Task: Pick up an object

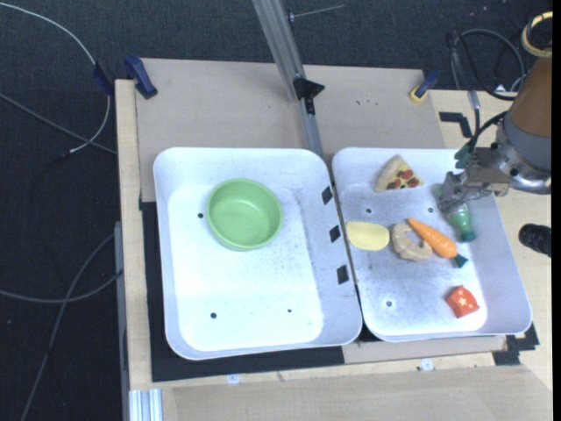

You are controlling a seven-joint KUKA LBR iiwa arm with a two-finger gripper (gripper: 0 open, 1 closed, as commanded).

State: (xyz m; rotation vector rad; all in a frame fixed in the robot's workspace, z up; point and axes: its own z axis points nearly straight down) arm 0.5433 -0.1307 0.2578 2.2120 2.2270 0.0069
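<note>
The right bin (504, 261) holds a pizza slice (399, 175), a yellow potato-like piece (368, 235), a beige lump (409, 245), an orange carrot (432, 237), a small red piece (462, 301) and a teal-green object (462, 222). My gripper (455, 196) hangs over the bin's upper right part, just above the teal-green object and up and right of the carrot. Whether it touches the teal-green object is hidden by the wrist.
The left bin (175, 261) has a green bowl (244, 213) in its upper part. A metal rail (279, 33) runs from the top of the view down to the gap between the bins. Cables lie on the dark floor at left.
</note>
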